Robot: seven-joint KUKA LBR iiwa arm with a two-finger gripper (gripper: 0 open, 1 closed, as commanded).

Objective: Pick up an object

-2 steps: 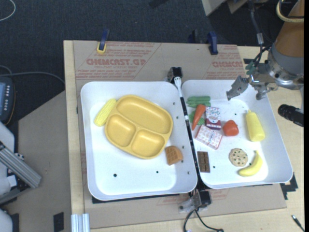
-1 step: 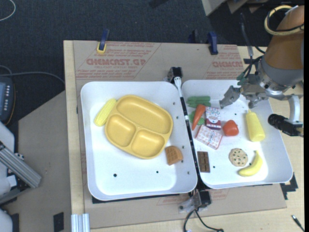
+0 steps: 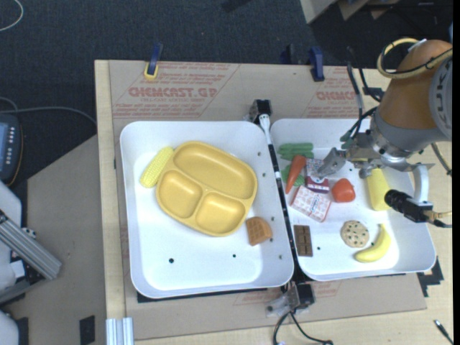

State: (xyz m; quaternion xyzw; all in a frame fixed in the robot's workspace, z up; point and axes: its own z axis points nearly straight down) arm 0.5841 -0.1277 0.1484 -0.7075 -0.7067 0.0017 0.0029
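From my station I see two white bins: the left bin (image 3: 144, 192) carries a yellow divided plate (image 3: 205, 187), a yellow corn cob (image 3: 156, 166) toward its left edge and a brown bread slice (image 3: 259, 230) near its right edge. The right bin (image 3: 413, 254) shows a green bean pod (image 3: 296, 149), an orange carrot (image 3: 294, 171), a red-and-white printed packet (image 3: 312, 196), a red tomato (image 3: 344, 190), a tan speckled cookie (image 3: 354, 233), a yellow banana (image 3: 376, 246) and a dark brown bar (image 3: 303, 239). The arm (image 3: 413, 92) is grey with an orange band, over a tan board (image 3: 215, 92) with red lettering.
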